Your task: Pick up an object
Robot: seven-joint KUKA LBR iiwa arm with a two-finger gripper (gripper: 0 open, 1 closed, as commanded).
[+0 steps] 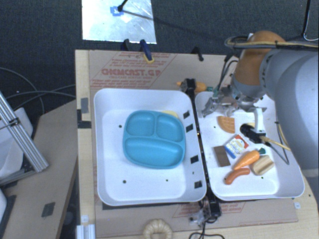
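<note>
My gripper [215, 106] hangs low over the far left corner of the right bin [284, 188], with the grey arm coming in from the right. Just in front of it lies an orange wedge-shaped piece [226, 124], apart from the gripper. Nearer the front of that bin lie a brown block [222, 156], a small colourful box [236, 146], a carrot [245, 159], an orange sausage [235, 176] and a beige bread-like piece [262, 165]. Nothing shows between the gripper's tips.
The left bin [107, 183] holds a blue divided plate [153, 138], with a yellow thing [171, 113] peeking out behind it. A small orange-yellow thing [200, 87] lies on the board beyond the bins. The arm covers the right bin's far right part.
</note>
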